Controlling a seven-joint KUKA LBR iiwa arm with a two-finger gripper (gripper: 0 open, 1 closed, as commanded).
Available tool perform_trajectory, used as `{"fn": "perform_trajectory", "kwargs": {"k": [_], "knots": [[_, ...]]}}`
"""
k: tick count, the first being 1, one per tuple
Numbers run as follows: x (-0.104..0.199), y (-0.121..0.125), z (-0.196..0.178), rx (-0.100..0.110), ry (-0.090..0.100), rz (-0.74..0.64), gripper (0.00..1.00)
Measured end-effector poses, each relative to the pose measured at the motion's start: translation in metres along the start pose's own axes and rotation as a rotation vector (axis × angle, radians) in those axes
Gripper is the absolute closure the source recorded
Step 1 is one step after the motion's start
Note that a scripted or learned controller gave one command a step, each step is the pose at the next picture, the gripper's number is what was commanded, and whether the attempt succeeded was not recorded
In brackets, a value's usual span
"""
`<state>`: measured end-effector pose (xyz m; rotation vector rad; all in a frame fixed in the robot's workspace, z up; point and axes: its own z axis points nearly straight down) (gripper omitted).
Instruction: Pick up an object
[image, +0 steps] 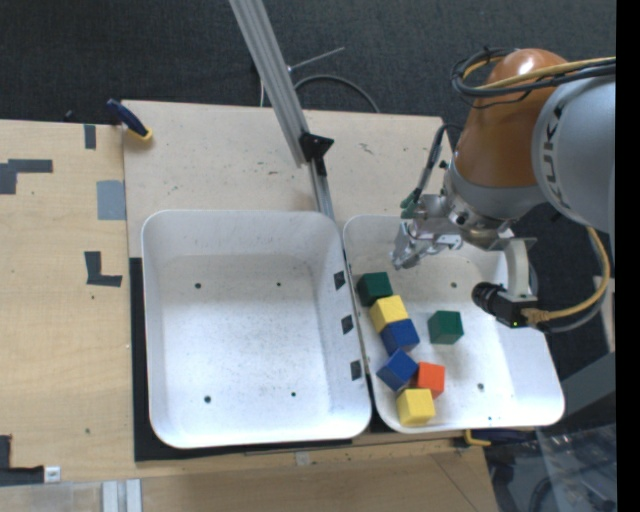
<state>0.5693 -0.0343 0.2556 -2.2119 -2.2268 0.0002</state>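
Several small cubes lie in the right bin (520, 385). A dark green cube (374, 288) sits nearest the divider, with a yellow cube (388, 311) and a blue cube (401, 334) right below it. A second blue cube (397, 369), an orange cube (431, 377) and a yellow cube (416, 405) cluster near the front. Another green cube (445, 326) stands alone further right. My gripper (412, 251) hangs over the back of the right bin, above and right of the dark green cube, with nothing visible between its fingers.
The left bin (160, 300) lies beside the right one. A slanted metal rail (285, 95) runs down to the divider between the bins. A blue and yellow tool (129, 118) rests on the bench at the far left. Black cables (520, 310) hang by the arm.
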Motion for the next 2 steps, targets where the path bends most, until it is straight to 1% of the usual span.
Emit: {"fn": "perform_trajectory", "kwargs": {"k": [1, 2], "knots": [[0.047, -0.025, -0.001, 0.001, 0.000, 0.001, 1.00], [0.100, -0.043, -0.002, 0.001, 0.000, -0.001, 1.00]]}}
